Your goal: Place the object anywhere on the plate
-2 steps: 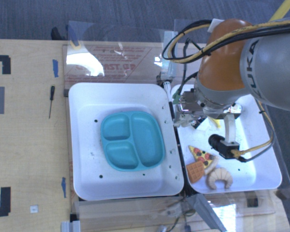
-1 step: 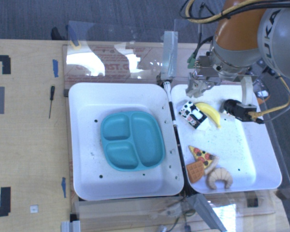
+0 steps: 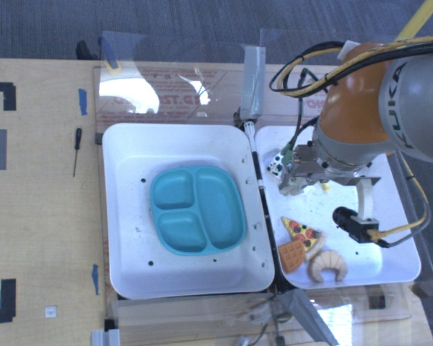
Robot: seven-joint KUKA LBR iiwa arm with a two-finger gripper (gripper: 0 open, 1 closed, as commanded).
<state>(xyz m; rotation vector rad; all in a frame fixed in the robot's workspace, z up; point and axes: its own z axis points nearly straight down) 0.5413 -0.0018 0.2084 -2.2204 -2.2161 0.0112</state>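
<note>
- Pale wooden desk [image 3: 43, 215] under my remote camera, with grey carpet beyond its far edge. It carries two shallow white bins side by side, which keeps pick-up and drop-off apart.
- Left bin [image 3: 123, 157]: it holds just the plate, set near the middle, so a drop has room on all sides.
- Right bin [image 3: 400, 254]: it holds the loose toy foods, the supply I pick from.
- Grey arm [image 3: 361, 114] with an orange band reaches in from the right and hangs over the far part of the right bin.
- Blue plate [image 3: 198, 209]: three compartments, nothing in any of them, so I judge the task not yet done.
- Gripper [image 3: 297, 181]: low over the right bin's left side; I cannot tell whether it is apart or together, or holding anything.
- Croissant [image 3: 327, 265], waffle [image 3: 291, 255] and pizza slice [image 3: 303, 231] cluster at the bin's near edge, well apart from the plate.
- Small black-and-white object [image 3: 275, 166] lies just beside the gripper, probably the target.
</note>
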